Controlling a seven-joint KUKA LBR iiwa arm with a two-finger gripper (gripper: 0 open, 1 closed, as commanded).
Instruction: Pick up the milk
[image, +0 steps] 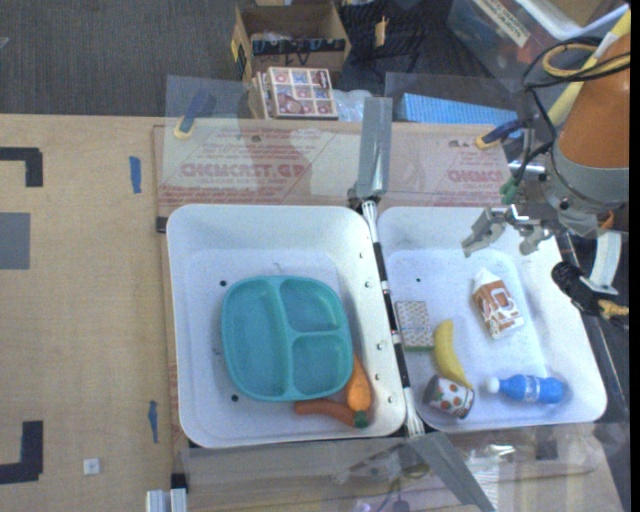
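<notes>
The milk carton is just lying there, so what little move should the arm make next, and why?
Probably lower the end effector straight down and slightly toward the camera onto the milk carton. It hangs open above the right bin, just behind the carton, with nothing between its fingers.

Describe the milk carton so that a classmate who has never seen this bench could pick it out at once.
Start at the right-hand white bin, the one the arm reaches over. The milk carton lies in its upper middle, just below the end effector. It is the one boxy orange-brown and white pack, unlike the curved yellow banana to its left and the blue bottle below it.
</notes>
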